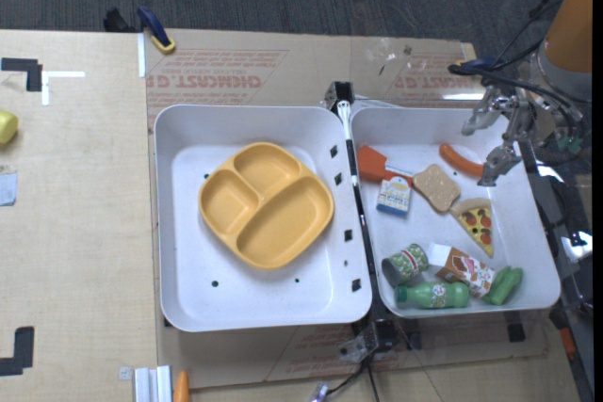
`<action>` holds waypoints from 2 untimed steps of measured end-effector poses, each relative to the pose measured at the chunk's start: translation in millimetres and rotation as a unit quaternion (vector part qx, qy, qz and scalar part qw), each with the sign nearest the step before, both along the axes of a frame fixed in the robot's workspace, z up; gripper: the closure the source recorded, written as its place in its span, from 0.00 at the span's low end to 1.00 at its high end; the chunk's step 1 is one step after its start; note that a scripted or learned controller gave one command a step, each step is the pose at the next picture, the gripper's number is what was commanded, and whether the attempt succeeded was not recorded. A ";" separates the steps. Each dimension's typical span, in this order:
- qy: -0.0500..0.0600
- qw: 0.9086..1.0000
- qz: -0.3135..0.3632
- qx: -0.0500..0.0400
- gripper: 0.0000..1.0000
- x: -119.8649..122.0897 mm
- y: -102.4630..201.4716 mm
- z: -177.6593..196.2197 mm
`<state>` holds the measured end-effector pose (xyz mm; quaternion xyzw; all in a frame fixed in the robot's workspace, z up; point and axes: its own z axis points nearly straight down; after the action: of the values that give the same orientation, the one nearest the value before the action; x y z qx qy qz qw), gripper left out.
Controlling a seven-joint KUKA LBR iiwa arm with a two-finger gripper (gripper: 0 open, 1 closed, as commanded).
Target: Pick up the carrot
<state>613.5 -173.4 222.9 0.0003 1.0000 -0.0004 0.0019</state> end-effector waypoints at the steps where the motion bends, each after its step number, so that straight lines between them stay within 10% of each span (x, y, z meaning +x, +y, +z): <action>1: -0.001 0.999 0.037 0.000 0.00 -51.7 20.4 -119.1; 2: -0.004 1.000 0.027 -0.002 0.00 -56.6 -32.9 -126.5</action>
<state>556.9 -206.3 96.4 -0.0268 0.9996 -0.0023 0.0063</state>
